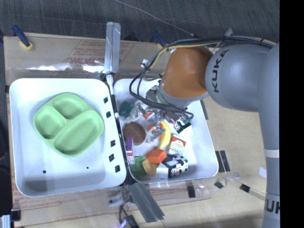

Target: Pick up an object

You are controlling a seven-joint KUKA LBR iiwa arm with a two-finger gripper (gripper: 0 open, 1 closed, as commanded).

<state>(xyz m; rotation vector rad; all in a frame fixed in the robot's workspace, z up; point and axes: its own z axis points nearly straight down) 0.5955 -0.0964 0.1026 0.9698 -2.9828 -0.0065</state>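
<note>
I am reaching in over the right bin [209, 148] from the right, my orange wrist hanging above its upper half. My gripper [153, 114] is sitting low among the toys at the top of the pile, but from this slanted height its metal parts are blending with the clutter beneath it, so I cannot tell whether it is released or clenched, nor whether anything is caught in it.

The things I could be picking are all lying in this right bin. A brown disc [135, 133] is resting near the divider, just left of my gripper. A banana [165, 136] is lying just below it, touching or nearly touching the other pieces there. Lower down, an orange block [156, 155] is sitting beside a green piece [138, 165], and a black-and-white carton [176, 166] is lying near the bin's lower rim. A teal toy [126, 109] is sitting up by the divider.

The left bin [19, 141] is holding a green plate [69, 123], well apart from where I am working.

As I am judging it, the task is not yet done: nothing is visibly lifted clear of the pile. I am at the grasping stage, with the closing and the lift probably remaining.
</note>
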